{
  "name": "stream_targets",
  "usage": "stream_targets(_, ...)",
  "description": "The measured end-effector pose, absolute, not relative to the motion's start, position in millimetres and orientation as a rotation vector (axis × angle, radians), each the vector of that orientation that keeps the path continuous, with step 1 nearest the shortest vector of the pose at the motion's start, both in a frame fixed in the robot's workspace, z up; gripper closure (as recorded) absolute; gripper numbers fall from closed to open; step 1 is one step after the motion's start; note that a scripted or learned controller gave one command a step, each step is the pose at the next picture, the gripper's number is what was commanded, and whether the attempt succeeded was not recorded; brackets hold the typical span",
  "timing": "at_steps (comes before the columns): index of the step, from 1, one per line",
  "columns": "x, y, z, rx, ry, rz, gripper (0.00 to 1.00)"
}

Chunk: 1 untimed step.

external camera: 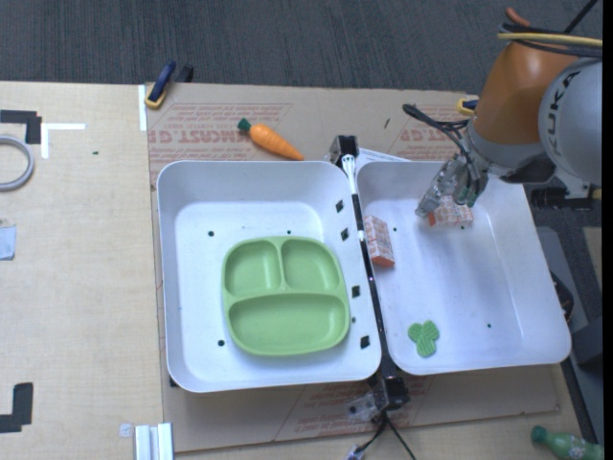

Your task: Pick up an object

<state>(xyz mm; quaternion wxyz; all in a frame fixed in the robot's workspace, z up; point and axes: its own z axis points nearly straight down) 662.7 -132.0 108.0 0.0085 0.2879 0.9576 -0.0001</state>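
Camera view, 1 frame.

Item 1: gripper [450,202], upper right of frame, over the right bin's [536,286] upper part. A small orange-and-white block [450,217] sits at its fingertips; whether it is clamped, and how wide the jaws stand, cannot be told.

Item 2: wrapped pink-orange block [379,241], right bin, left side, near the divider.

Item 3: green leafy toy [423,337], right bin, lower left.

Item 4: green 3-compartment plate [284,295], centre of the left bin [192,286].

Item 5: toy carrot [271,139], on the bench above the left bin.

Progress, as judged: pick at the grasp stage; lift not confirmed.
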Motion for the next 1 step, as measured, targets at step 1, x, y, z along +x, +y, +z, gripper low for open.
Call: stream_targets(1,620.5,-72.8,208.3,0.885,3.011,0.001,1.00)
